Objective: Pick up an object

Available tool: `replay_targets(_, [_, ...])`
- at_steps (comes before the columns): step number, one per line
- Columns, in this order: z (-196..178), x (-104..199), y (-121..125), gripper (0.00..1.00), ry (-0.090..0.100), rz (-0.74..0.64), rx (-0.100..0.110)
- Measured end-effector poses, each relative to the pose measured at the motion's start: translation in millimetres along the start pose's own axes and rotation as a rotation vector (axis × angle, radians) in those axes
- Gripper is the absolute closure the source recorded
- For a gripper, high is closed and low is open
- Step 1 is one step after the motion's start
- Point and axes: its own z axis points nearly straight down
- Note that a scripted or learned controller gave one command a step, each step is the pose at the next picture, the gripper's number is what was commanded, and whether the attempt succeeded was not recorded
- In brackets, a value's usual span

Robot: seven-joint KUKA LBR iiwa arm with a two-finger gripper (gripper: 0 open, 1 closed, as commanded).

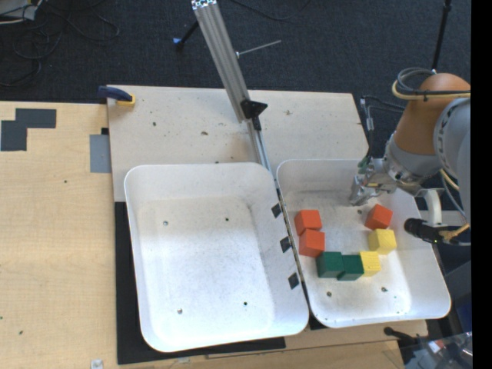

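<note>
Hovering near the right bin's (430,302) back edge, the gripper (367,192) is seen just behind a red block (378,217) near the right wall; its opening cannot be told, so a centred, straight descent is advised.

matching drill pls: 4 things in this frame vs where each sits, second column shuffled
Things:
1. gripper
2. green blocks
3. blue-handled clamp
4. lone orange block

Places:
A. on the bench's far left corner, outside both bins
B. in the right bin, right of the two stacked-looking orange blocks, just above a yellow block
C. over the right bin's far side, above the blocks
D. near the right bin's middle, left of the lower yellow block

Pairs: 1-C, 2-D, 3-A, 4-B
</note>
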Motion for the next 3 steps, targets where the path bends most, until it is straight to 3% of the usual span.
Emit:
replay_targets(2, [-101.9,10.0,-3.6,1.00,0.000,0.006,-0.006])
replay_targets(3, [-122.6,8.9,-3.6,1.00,0.000,0.005,-0.004])
